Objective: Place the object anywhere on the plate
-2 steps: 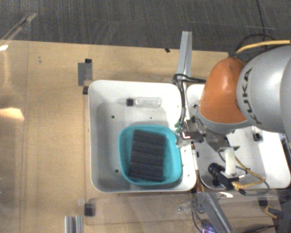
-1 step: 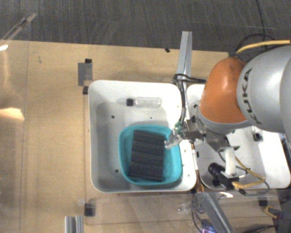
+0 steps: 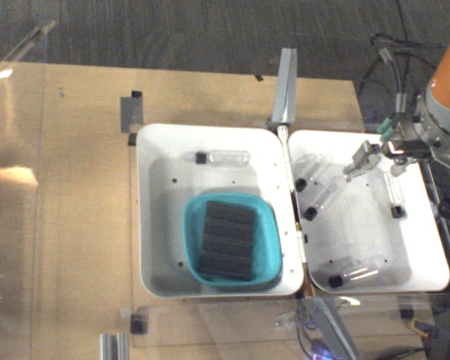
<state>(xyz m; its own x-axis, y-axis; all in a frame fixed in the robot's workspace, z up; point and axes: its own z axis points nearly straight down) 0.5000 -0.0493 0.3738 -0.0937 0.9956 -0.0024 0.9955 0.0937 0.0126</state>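
Nearest, one clear tube (image 3: 356, 274) lies at the right bin's (image 3: 435, 276) 6 o'clock. I count four there and a fifth at the left bin's (image 3: 154, 223) 12 o'clock. They look light, stiff and slippery, so I'd grip mid-barrel. One plate (image 3: 268, 231) carries one ribbed block (image 3: 227, 240). The gripper (image 3: 376, 160) hovers at the right bin's 1 o'clock; jaws' state, I cannot tell.

No readable text anywhere in this shot

Looked over the lot and there's no label, brand, number or sign I can make out: the teal plate (image 3: 230, 240) and the dark ridged block (image 3: 227, 240) on it are plain, both white bins (image 3: 154, 223) are unmarked, and the clear tubes with black caps (image 3: 221, 157) are too small and blurry to show any print. The wooden worktop (image 3: 60, 201) is bare of markings too.
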